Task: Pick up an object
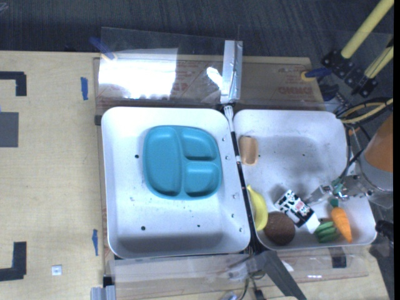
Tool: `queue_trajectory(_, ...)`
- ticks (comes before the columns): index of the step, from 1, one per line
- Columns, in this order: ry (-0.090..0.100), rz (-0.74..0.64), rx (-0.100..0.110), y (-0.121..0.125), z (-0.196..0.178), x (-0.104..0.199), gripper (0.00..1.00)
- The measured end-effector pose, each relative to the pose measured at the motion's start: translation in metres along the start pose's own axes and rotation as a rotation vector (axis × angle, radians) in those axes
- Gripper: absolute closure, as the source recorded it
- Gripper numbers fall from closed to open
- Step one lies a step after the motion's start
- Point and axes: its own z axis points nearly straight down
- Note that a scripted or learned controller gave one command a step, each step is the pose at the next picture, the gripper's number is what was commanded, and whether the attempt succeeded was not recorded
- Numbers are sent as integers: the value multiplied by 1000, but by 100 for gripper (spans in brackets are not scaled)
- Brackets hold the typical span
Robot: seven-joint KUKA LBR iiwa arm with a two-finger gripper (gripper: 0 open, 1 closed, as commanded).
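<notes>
The right bin (294, 130) holds several small objects. A tan bread-like piece (248, 149) lies against its left wall, and a yellow banana (257, 208) sits lower along the same wall. A brown round fruit (279, 227) rests at the front, touching a black-and-white toy (295, 208). An orange carrot (340, 222) with a green top (325, 230) lies in the front right corner. My gripper (325, 192) hovers low over the right side of this bin, just above the carrot and to the right of the black-and-white toy. Nothing is seen in its grasp.
The left bin (119, 230) holds a blue divided plate (182, 161). A clear plastic sheet (162, 74) and a metal bracket (230, 70) stand behind the bins. Yellow poles and cables (362, 30) crowd the upper right. The wooden bench (44, 180) extends to the left.
</notes>
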Motion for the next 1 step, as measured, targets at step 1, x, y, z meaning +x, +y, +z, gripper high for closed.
queue_trajectory(1, -3, 304, -5, 30, 7, 71, 0)
